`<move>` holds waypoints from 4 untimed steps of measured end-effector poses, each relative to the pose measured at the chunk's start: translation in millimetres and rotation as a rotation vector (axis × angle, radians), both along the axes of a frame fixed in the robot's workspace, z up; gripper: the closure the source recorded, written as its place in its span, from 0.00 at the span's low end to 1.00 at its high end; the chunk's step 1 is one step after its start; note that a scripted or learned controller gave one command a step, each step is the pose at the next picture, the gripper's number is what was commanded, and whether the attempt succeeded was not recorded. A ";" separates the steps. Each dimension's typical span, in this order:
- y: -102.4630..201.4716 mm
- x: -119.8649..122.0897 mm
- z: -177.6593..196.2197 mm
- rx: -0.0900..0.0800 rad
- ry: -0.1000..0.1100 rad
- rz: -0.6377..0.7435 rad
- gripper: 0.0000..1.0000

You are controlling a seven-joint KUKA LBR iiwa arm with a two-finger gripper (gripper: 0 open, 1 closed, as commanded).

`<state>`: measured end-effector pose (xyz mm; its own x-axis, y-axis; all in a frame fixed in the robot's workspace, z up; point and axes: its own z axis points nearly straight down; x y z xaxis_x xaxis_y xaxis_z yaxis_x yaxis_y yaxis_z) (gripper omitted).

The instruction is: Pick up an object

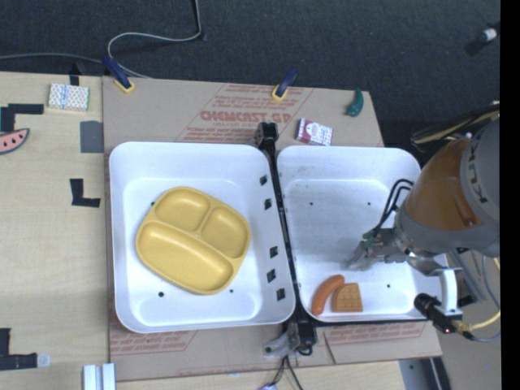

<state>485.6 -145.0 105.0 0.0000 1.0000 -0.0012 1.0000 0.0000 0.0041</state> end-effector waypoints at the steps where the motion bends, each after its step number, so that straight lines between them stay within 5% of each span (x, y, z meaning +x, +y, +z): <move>1: 0.9 0.3 9.1 0.002 0.001 0.001 1.00; 4: 4.0 1.6 36.5 0.007 0.002 0.004 1.00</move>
